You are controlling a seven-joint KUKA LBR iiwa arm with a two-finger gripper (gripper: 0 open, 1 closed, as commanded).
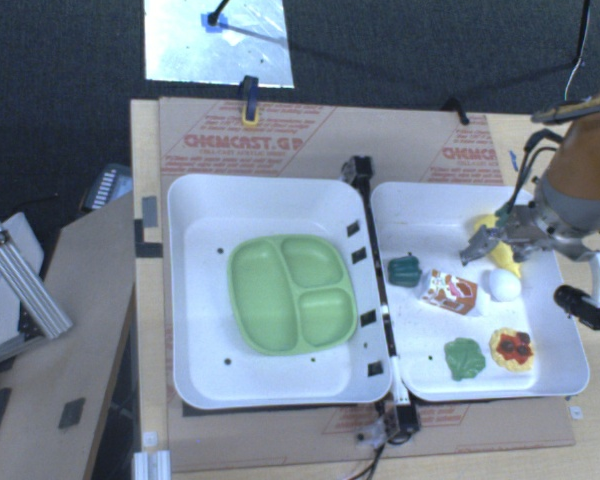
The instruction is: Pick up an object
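One gripper (pixel 483 240) hangs by the banana (pixel 504 253), just at our four o'clock; we cannot tell its state.

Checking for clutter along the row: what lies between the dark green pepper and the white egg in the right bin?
In the camera view, a red-and-white packet lies between the dark green pepper and the white egg, on the right bin's floor.

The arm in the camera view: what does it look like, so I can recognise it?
The arm has a grey body with a broad orange band above the wrist. Dark cables loop beside it. Its gripper is grey metal with two slim fingers.
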